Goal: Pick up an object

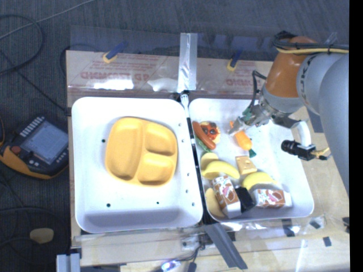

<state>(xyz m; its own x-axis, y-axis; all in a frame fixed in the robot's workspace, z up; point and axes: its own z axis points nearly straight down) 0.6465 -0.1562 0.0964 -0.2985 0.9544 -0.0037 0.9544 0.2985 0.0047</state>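
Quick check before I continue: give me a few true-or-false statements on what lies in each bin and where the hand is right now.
1. The yellow divided tray lies in the left bin. True.
2. The hand is over the left bin. False: it is over the right bin, near its far side.
3. The toy carrot lies just below the hand in the picture. True.
4. The small cartons sit at the right bin's far edge. False: they sit at its near end, among the yellow pieces.
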